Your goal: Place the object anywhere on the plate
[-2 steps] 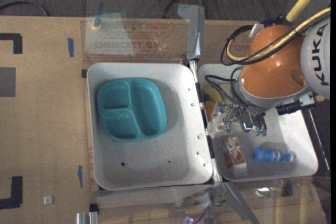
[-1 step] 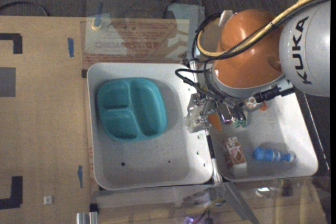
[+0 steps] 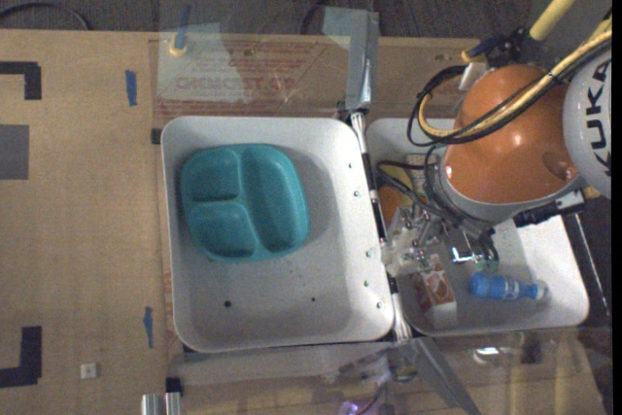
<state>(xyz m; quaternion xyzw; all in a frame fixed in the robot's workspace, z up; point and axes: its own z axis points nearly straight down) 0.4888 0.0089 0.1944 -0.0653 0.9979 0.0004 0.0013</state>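
A teal plate (image 3: 245, 201) with three compartments lies in the upper left part of the left bin (image 3: 292, 306). My gripper (image 3: 420, 244) hangs low over the left side of the right bin (image 3: 564, 306), under the orange wrist band. Just below it lies a small red-brown packet (image 3: 434, 291). A blue bottle (image 3: 505, 288) lies on its side to the right of the packet. An orange object (image 3: 392, 207) shows partly by the bin's left wall, beside the gripper. The arm hides the upper part of the right bin.
A raised divider with screws (image 3: 374, 228) separates the two bins. Yellow and black cables (image 3: 457, 117) loop above the wrist. The wooden bench (image 3: 78, 238) stretches to the left, with blue tape marks.
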